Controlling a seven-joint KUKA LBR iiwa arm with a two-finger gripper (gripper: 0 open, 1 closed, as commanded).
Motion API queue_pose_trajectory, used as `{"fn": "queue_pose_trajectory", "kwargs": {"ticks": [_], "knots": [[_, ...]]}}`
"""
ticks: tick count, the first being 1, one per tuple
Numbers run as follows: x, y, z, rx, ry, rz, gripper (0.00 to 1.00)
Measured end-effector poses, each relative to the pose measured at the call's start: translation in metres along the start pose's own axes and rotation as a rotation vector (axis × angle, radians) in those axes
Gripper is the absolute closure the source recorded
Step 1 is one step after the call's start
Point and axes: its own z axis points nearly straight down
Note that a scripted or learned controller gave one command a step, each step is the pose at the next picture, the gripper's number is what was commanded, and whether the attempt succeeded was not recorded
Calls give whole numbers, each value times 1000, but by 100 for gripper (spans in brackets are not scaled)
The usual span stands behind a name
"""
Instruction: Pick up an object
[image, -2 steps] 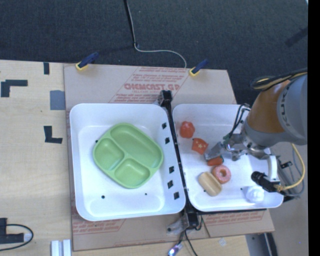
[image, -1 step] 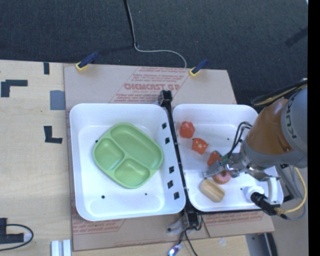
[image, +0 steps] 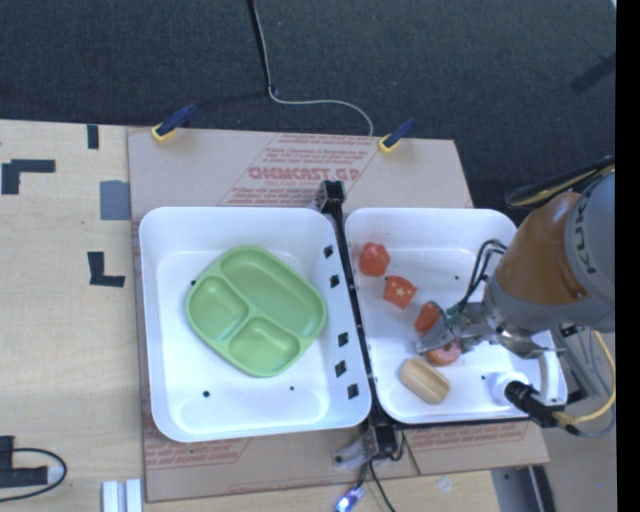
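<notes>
The right bin (image: 425, 222) holds several small objects. A round red one (image: 373, 258) lies near its far left, and a red one with a yellow spot (image: 400, 290) sits just below it. A tan bun-shaped piece (image: 424, 380) rests near the front wall. My gripper (image: 444, 335) is down low in the bin's middle, reaching in from the right. It sits between a red piece (image: 428, 316) on its upper left and another red piece (image: 446, 353) right under it. Both red pieces touch or nearly touch the gripper, and its tips are hidden by its own body.
A green divided plate (image: 258, 310) fills the middle of the left bin (image: 160, 300). A black divider (image: 345, 300) runs between the bins. The arm's orange band (image: 540, 255) hangs over the right bin's right wall. A cable (image: 300, 98) loops behind the cardboard base.
</notes>
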Motion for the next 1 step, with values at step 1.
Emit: {"fn": "queue_pose_trajectory", "kwargs": {"ticks": [1], "knots": [[112,27,-95,-9,6,-14,100]]}}
